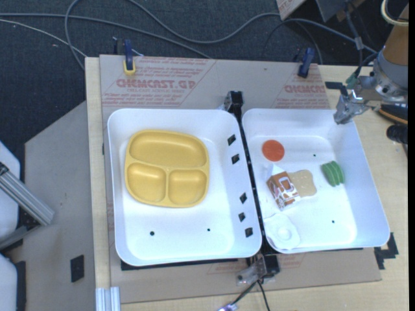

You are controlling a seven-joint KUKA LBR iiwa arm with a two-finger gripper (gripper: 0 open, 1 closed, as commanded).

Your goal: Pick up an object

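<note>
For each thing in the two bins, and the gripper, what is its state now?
Yellow divided plate: flat in left bin, nothing in its compartments.
Orange disc: lying flat in right bin.
Green piece: lying alone, near the right wall.
Brown-and-white packet: touching the tan slice.
Gripper: over the right bin's far corner, holding nothing visible.

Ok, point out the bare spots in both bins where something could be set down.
Left bin: bare floor in front of and right of the yellow tray. Right bin: bare front-right floor below the green piece, and the back strip behind the orange disc. Crowded mid-left, around the brown-and-white packet, tan piece and white piece.
</note>
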